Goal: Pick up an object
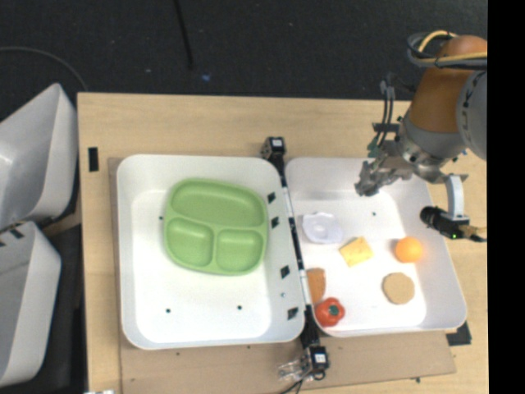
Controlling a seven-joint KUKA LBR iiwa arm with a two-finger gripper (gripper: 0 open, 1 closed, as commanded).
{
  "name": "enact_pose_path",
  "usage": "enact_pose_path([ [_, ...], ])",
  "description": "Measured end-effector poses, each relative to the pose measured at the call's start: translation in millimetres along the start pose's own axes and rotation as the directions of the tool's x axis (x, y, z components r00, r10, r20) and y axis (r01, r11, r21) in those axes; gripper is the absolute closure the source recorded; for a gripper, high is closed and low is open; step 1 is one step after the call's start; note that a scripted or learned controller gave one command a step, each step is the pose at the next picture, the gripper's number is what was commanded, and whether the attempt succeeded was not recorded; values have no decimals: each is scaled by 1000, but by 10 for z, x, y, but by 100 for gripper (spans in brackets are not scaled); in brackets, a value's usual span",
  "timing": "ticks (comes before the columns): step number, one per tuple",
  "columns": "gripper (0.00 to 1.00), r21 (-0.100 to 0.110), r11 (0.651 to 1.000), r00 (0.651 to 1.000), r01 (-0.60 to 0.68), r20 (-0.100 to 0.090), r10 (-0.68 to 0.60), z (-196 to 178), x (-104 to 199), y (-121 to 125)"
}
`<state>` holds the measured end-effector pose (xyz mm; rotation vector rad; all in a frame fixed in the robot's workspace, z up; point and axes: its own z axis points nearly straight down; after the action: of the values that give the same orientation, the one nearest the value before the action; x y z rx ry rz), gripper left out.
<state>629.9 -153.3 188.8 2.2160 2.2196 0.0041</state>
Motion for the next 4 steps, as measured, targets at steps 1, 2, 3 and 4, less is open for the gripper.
enact_pose_path([
  [1, 100, 0, 1000, 1000, 0, 0, 0, -520, -18, 13],
  [2, 100, 6, 1000, 1000, 3, -1, -3, -427, 468, -158],
  [3, 100, 5, 1000, 1000, 4, -3, -4, -558, 977, -314],
  [4, 100, 6, 1000, 1000, 4, -2, -4, -454, 1503, -432],
])
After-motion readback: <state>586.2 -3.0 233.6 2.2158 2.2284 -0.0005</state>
